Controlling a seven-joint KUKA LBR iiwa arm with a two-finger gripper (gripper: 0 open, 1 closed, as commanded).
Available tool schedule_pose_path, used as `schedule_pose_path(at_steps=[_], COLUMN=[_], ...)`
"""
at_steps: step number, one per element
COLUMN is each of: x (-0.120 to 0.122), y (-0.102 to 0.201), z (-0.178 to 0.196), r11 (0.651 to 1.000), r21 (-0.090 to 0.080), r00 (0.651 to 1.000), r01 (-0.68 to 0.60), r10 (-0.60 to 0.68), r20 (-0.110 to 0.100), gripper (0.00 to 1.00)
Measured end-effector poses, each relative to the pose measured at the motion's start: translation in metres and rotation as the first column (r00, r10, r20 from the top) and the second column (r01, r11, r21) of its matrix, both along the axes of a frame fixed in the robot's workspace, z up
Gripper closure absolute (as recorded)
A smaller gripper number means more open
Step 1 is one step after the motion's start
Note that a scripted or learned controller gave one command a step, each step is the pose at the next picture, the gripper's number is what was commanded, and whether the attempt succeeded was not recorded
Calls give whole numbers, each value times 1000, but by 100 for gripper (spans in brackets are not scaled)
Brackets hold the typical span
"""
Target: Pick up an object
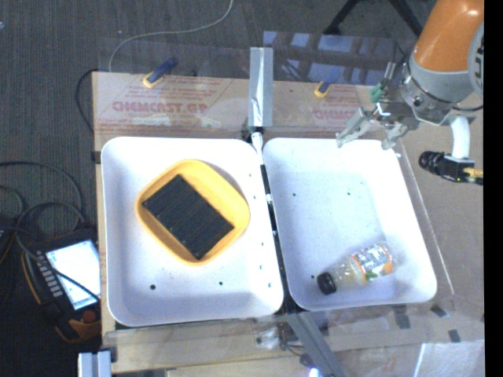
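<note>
A small clear bottle with a black cap and an orange-and-green label lies on its side near the front of the right bin. In the left bin rests a yellow dish with a dark ridged rectangular pad on it. My gripper hangs over the far right corner of the right bin, well away from the bottle, open with its two fingers spread and nothing between them.
A grey divider post stands between the bins at the back. Blue and yellow clamps sit on the cardboard backing. A tablet and cables lie on the floor at left.
</note>
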State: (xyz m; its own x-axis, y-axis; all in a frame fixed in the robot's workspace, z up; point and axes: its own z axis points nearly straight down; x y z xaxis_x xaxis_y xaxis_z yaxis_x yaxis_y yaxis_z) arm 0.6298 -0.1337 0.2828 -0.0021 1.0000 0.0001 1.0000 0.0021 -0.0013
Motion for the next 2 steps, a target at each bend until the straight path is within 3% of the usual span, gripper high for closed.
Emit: schedule_pose_path(at_steps=[1, 2], x=[-63, -142], y=[8, -31], z=[-118, -191], r11=[999, 999], r21=[0, -1], r00=[999, 999], r01=[40, 47], r10=[-40, -47], r20=[-2, 14], gripper=[0, 0])
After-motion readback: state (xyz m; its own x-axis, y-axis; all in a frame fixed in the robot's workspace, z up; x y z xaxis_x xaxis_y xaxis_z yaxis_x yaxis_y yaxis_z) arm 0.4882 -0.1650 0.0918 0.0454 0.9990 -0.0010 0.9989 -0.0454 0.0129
